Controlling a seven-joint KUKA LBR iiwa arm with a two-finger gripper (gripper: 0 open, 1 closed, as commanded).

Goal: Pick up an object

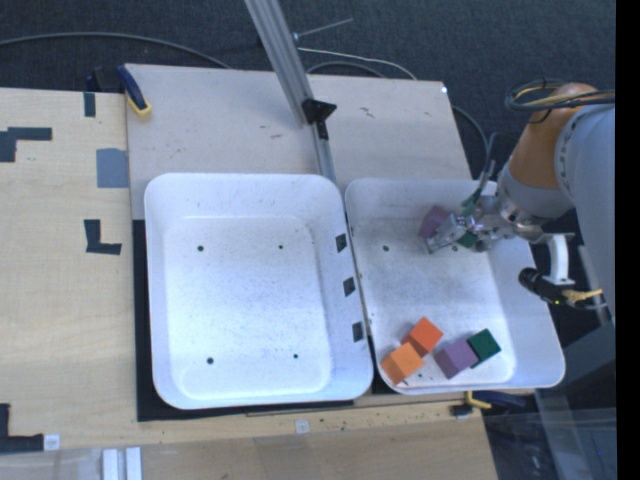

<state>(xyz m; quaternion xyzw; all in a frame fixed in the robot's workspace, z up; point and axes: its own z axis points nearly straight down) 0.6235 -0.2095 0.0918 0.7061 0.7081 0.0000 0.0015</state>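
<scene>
A mauve block (434, 222) sits in the upper part of the right bin (400, 268). My gripper (456, 234) comes in from the right and is right against the block's right side; the block juts out to the left of its tip. Whether the block is gripped is hidden by the gripper body. Near the bin's front edge lie two orange blocks (425, 334) (403, 362), a purple block (457, 357) and a green block (484, 345), well apart from the gripper.
The left bin (165, 268) stands beside the right one, rims touching. A slanted metal rail (285, 53) runs down from the top to the gap between the bins. Cables lie behind the bench.
</scene>
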